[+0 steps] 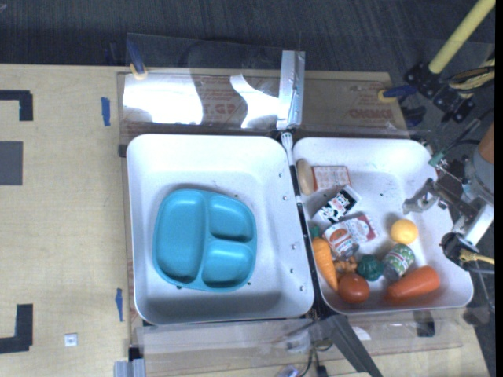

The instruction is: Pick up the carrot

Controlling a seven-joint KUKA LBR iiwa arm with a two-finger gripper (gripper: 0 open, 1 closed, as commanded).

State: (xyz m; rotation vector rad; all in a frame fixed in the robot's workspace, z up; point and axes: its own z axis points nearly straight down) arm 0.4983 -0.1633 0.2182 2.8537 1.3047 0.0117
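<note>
Carrot (323, 262) lies in the right-hand bin (377, 149), hard against that bin's left wall, a slim orange piece running from beside the white-and-red packet (350, 232) down toward the red tomato (353, 287). Nothing of the task looks done yet: the carrot rests among the other items, untouched, and the gripper (460, 222) sits at the far right rim of the same bin, well apart from it, with most of the bin's contents between the two. Whether the fingers are spread or pressed together cannot be told, since the metal parts there are small and cluttered by cables. What remains, by my reading, is the whole of the job: travel across the bin, descend, close on the carrot and lift. The crowding will be the trouble. A larger red-orange vegetable (413, 283) lies near the bin's lower right and could be mistaken for the target, a yellow lemon (404, 231) and a green-labelled can (398, 261) sit between gripper and carrot, and a dark green item (369, 268) lies just beside the tomato. The wall on the carrot's left leaves little room for a finger on that side. The left bin (157, 163) holds a blue divided tray (206, 239), and both bins sit on the pale worktop (55, 210).
</note>
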